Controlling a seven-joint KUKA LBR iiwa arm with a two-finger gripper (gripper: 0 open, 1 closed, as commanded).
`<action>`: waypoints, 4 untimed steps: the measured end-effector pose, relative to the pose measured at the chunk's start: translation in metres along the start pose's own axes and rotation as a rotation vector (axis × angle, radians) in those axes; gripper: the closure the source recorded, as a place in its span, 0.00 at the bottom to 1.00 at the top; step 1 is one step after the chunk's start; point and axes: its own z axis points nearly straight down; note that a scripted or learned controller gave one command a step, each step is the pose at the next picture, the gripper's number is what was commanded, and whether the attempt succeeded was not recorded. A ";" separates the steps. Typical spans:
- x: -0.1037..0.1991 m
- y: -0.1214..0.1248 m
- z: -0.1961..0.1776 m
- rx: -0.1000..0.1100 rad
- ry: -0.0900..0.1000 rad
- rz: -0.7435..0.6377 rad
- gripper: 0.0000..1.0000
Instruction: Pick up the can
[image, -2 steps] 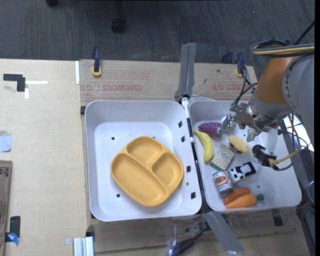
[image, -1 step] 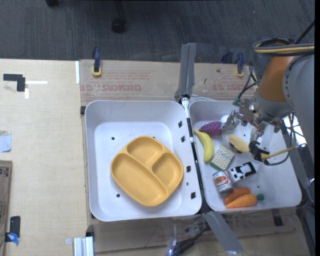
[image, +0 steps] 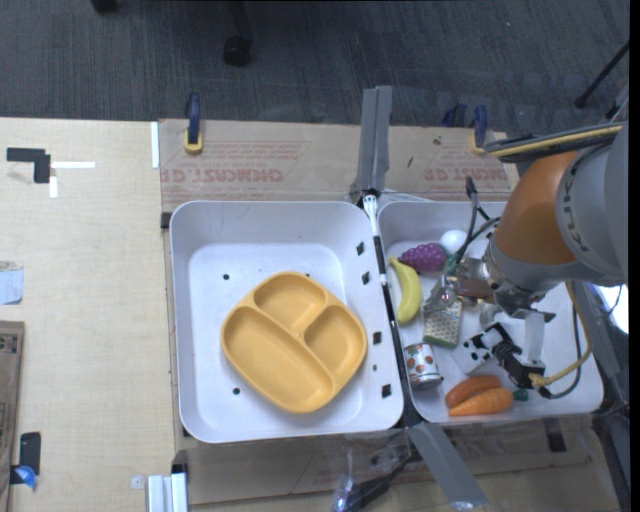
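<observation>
The gripper (image: 447, 292) is seen low in the right bin (image: 575, 400), over the grater (image: 441, 322); whether anything is gripped cannot be told; the can (image: 423, 364) lies apart near the bin's left wall, beside the carrot (image: 478, 396).

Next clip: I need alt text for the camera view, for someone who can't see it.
The grey and orange arm reaches from the right over the right bin, which holds a can at its left wall, a banana, purple grapes, a grater and a carrot. The left bin holds a yellow divided plate.
</observation>
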 end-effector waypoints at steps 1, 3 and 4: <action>-0.007 -0.045 0.000 0.000 0.000 -0.081 0.00; -0.075 0.042 -0.018 -0.007 -0.001 -0.032 0.00; -0.025 0.067 -0.001 -0.004 -0.002 -0.137 0.00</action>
